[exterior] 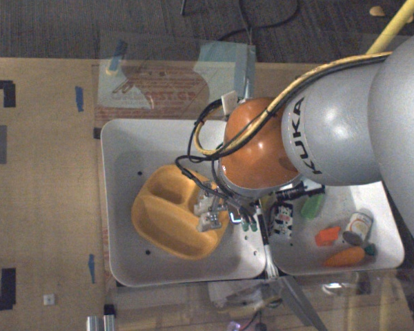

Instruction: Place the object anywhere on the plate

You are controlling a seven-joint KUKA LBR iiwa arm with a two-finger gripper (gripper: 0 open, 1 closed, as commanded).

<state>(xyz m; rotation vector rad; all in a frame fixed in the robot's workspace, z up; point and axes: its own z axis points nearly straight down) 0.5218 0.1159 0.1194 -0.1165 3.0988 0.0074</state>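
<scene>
wooden bench, two white bins point(117, 185); gripper point(210, 212) hangs over the yellow plate point(162, 216), its grip impossible to tell. toy carrot point(345, 256) looks light, slick; pinch mid-body.

"KUKA" in dark letters along the grey arm point(331, 126), just beside its orange band point(252, 143).

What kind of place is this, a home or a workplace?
Probably a robotics lab or test cell, not a home. A grey KUKA arm reaches over two white bins, blue tape marks sit on the bench, and toy food such as a carrot lies beside a yellow plate.
</scene>
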